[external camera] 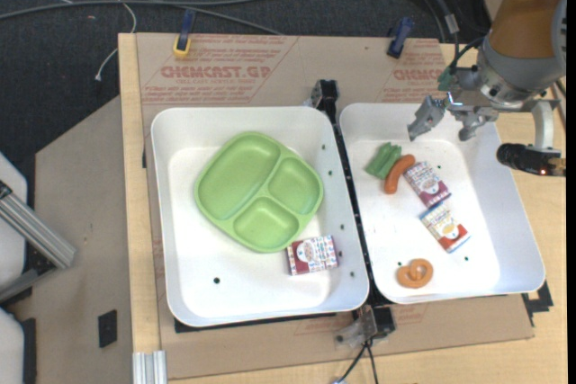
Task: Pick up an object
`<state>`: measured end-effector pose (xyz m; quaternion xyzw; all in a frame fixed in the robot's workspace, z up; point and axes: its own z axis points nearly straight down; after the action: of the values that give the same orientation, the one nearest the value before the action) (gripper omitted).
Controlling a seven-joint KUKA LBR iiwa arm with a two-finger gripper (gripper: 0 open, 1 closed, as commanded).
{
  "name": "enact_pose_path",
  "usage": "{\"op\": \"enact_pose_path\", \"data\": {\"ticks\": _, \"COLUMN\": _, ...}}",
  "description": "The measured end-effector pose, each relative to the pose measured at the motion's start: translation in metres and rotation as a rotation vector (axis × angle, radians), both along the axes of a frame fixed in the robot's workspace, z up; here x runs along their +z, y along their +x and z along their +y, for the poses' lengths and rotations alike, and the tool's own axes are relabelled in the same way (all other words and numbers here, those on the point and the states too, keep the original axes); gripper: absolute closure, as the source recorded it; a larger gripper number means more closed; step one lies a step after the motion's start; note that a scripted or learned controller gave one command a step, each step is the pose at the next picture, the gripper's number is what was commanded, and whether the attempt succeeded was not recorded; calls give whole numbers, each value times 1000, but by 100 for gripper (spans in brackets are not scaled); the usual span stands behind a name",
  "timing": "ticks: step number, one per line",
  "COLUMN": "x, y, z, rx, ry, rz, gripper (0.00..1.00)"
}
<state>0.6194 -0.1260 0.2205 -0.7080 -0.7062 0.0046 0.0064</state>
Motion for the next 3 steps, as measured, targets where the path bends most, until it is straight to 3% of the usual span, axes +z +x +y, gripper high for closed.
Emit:
{"op": "enact_pose_path", "data": {"ticks": 1, "x": 9, "y": 2, "z": 1, "rx": 3, "ry": -1, "rz": -14, "gripper": 0}}
{"op": "enact_pose_path", "data": {"ticks": 3, "x": -91, "y": -1, "z": 4, "rx": 2, "ry": -1, "rz": -11, "gripper": 0}}
